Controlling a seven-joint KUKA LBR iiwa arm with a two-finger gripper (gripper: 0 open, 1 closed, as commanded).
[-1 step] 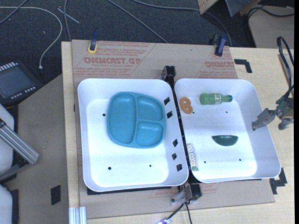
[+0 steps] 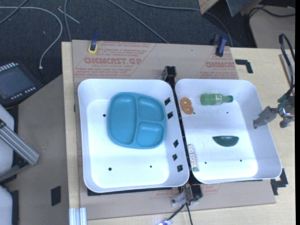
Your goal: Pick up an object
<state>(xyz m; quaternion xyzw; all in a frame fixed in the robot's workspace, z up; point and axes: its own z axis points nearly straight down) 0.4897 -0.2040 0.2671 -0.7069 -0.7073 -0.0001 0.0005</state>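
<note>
In the right bin point(image 2: 262, 168) lie a green bottle point(image 2: 215, 99) on its side near the back, an orange pretzel-shaped ring point(image 2: 186, 105) to its left, and a dark green bowl-shaped piece point(image 2: 226, 140) in the middle. A small patterned packet point(image 2: 191, 155) rests against the bin's left wall. My gripper point(image 2: 273, 122) hangs over the right rim of this bin, open, with nothing between its fingers. It is to the right of the dark green piece and well apart from it.
The left bin point(image 2: 93, 163) holds a blue divided plate point(image 2: 137, 120). A black divider with clips point(image 2: 176, 125) runs between the bins. Cables point(image 2: 287, 50) hang at the right edge near the arm.
</note>
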